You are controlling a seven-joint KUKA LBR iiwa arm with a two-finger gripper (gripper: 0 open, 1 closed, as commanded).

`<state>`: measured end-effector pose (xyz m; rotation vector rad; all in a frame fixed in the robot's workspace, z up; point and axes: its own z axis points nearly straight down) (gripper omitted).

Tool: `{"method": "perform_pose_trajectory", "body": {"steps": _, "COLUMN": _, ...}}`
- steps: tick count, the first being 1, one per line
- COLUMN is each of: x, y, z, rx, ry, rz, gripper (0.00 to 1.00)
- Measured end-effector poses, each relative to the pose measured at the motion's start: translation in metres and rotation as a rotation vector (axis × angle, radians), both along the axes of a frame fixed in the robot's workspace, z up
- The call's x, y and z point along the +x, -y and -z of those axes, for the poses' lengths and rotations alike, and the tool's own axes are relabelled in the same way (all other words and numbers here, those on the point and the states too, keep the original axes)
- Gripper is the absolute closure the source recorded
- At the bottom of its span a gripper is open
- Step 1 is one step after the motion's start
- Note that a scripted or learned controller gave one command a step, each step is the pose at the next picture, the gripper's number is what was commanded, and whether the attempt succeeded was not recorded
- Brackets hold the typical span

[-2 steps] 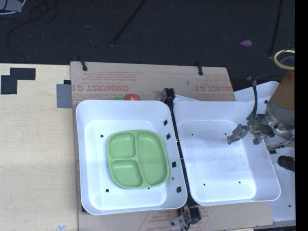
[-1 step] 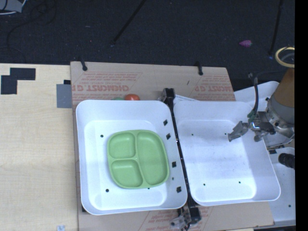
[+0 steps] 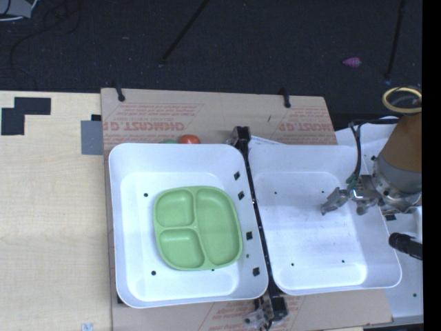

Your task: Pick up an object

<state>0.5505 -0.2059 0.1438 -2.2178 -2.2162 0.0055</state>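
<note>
A light green divided plate [image 3: 198, 227] with three compartments lies flat in the left white bin [image 3: 131, 185]. My gripper [image 3: 348, 202] hangs over the right side of the right white bin [image 3: 303, 267], well apart from the plate. Its fingers [image 3: 333, 201] are spread open with nothing between them. The grey arm with its orange band [image 3: 406, 143] comes in from the right edge.
A small red object [image 3: 189, 140] and a bit of green [image 3: 167, 141] sit just behind the left bin's far rim. A black divider [image 3: 251, 212] runs between the bins. Cardboard [image 3: 207, 119] lies under both bins, and a light wooden bench top [image 3: 48, 212] lies to the left.
</note>
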Motion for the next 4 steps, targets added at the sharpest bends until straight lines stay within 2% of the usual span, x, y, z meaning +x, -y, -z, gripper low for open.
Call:
{"method": "perform_pose_trajectory", "body": {"steps": 1, "x": -0.001, "y": -0.002, "z": 0.054, "rx": 0.001, "ry": 0.000, "rz": 0.000, "gripper": 0.00}}
{"method": "perform_pose_trajectory", "body": {"steps": 2, "x": 0.000, "y": 0.000, "z": 0.040, "rx": 0.000, "ry": 0.003, "rz": 0.002, "gripper": 1.00}}
{"method": "perform_pose_trajectory", "body": {"steps": 3, "x": -0.004, "y": -0.004, "z": -0.003, "rx": -0.002, "ry": 0.007, "rz": -0.002, "gripper": 1.00}}
{"method": "perform_pose_trajectory", "body": {"steps": 4, "x": -0.005, "y": -0.004, "z": -0.066, "rx": -0.003, "ry": 0.010, "rz": -0.002, "gripper": 1.00}}
